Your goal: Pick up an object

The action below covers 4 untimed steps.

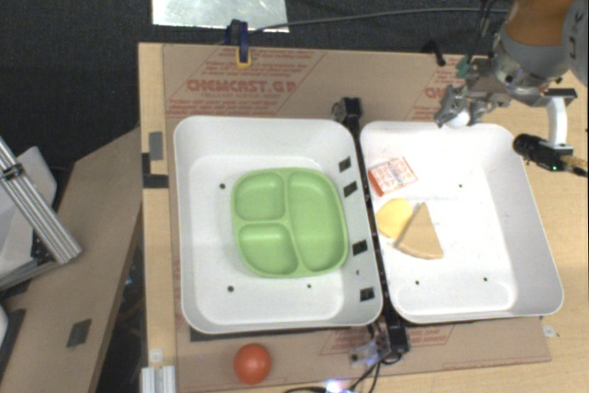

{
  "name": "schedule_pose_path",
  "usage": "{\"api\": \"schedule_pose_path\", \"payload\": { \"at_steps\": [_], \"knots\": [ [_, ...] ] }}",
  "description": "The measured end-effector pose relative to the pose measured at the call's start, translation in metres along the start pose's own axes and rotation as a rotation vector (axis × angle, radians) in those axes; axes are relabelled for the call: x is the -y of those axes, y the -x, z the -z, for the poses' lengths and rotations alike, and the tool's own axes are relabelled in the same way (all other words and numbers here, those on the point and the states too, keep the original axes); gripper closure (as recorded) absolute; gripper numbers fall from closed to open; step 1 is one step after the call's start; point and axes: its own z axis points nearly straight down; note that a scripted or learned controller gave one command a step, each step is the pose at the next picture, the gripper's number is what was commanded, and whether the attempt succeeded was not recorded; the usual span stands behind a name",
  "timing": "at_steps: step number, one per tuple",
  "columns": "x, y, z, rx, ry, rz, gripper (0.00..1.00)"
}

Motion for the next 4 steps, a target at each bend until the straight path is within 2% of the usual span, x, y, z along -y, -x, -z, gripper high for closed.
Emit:
{"api": "schedule_pose_path", "payload": {
  "at_steps": [2, 3, 4],
  "knots": [
    [0.002, -0.104, 0.014, -0.001, 0.000, 0.001, 1.00],
    [-0.007, -0.154, 0.002, -0.002, -0.002, 0.001, 1.00],
    [-0.005, -0.198, -0.004, -0.001, -0.002, 0.000, 1.00]
  ]
}}
